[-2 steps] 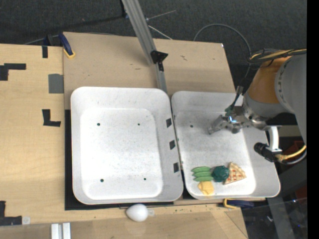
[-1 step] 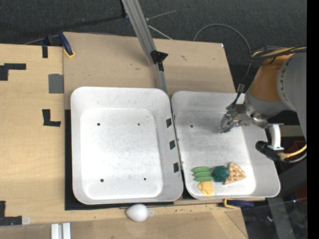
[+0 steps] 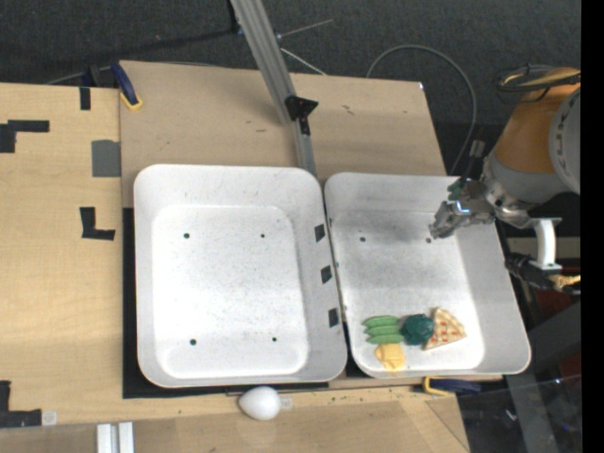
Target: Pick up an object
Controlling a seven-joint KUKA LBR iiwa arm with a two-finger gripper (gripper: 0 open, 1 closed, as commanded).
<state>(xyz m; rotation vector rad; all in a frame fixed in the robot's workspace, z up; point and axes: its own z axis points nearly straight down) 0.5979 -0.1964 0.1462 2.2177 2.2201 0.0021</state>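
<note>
Camera view, looking down at a slant, shows the grey two-finger gripper [image 3: 444, 223] hanging over the upper right part of the right shallow white plastic bin [image 3: 396, 215], close to that bin's far right rim. Its tip is small and dark against the speckled floor, so I cannot tell how the jaws stand — nothing is visible between them, and no object lies under them.

Everything worth picking sits well apart from the gripper, bunched in the near corner of the same bin: a green ridged toy like a pea pod [image 3: 381, 327], a dark teal lumpy toy [image 3: 416, 328] touching it, a small yellow toy [image 3: 390, 355] just below, and a pizza-slice-shaped toy with red dots [image 3: 445, 329] beside the teal one. The left shallow white plastic bin [image 3: 151, 206] bears no toys. A white egg-shaped object [image 3: 259, 403] lies on the bench outside the bins, near the left bin's front edge.

By my reading the task is barely begun: nothing is grasped or lifted. What is left is the whole job — travel toward the cluster, descend on one toy, close, and raise it.
</note>
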